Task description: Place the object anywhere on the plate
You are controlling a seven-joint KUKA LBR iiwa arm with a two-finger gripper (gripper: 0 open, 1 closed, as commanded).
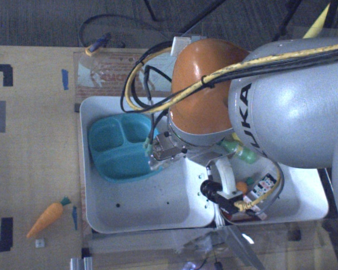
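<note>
Hanging over the left white bin (101,207), your grey arm's gripper (158,151) sits by the teal divided plastic plate (115,148).
You cannot tell if it grips anything. Your orange toy carrot (45,219) lies on the wooden bench (28,167), left of that bin.

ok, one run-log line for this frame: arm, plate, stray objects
arm: over bins' seam | end effector: at blue plate right edge | plate: left bin, nothing seen on it | carrot: on bench, outside bin | right bin: small items
</note>
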